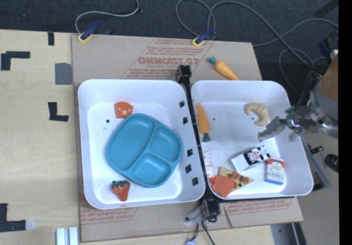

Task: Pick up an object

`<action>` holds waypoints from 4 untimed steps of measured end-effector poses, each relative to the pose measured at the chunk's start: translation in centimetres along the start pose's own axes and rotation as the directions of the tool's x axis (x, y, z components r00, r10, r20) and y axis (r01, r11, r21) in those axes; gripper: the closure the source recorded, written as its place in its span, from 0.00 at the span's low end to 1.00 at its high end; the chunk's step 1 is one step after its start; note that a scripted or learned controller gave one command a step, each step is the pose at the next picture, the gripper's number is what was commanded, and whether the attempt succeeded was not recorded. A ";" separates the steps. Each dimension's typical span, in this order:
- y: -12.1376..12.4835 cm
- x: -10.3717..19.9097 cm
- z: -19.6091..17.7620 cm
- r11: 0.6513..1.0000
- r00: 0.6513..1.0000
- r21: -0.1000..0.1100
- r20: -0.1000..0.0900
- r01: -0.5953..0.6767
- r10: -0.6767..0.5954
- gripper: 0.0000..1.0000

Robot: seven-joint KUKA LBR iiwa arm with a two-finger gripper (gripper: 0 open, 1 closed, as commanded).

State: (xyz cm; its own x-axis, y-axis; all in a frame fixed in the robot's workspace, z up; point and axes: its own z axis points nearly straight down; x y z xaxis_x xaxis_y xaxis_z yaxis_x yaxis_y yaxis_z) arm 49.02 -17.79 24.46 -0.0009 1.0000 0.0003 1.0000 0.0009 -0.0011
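You are bringing the gripper (275, 127) in over the right rim of the right bin (275, 89), and its grey tip is hanging between the croissant (257, 111) and the small black-and-white box (252, 157). The fingers are blurred against the white floor, so you cannot tell whether they are apart or together; nothing is showing between them.

No single thing is named for the pick, so you are choosing. The croissant is lying alone near the top right of that bin, well apart from its neighbours, and looks like the easiest target. The black-and-white box is lying just below the gripper, near a little carton (275, 172) and a cluttered pile of orange pieces (228, 182) at the bottom edge. The carrot (202, 121) is resting close to the divider between the bins, where a wall may block one finger.

To do this well, you are centring over one isolated item, turning the wrist so the fingers straddle its narrow side, then descending straight until they are flanking it. The blue plate (144, 149) in the left bin (88, 128) is too wide and flat to bother with.
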 end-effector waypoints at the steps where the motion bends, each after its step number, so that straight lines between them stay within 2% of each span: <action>1: 3.0 -0.5 12.8 1.000 1.000 0.004 -0.001 0.000 0.000 0.00; 2: 12.4 -3.5 15.7 1.000 1.000 -0.008 0.003 0.001 -0.001 0.00; 3: 18.0 -2.5 15.8 1.000 1.000 -0.007 0.003 0.002 -0.002 0.00; 4: 18.0 -2.5 14.7 1.000 1.000 -0.006 0.006 0.003 -0.003 1.00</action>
State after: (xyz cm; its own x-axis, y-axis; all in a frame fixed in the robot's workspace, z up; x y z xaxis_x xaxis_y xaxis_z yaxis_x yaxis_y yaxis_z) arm 67.02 -20.31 9.70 -0.0034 1.0000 -0.0059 1.0000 0.0035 0.0053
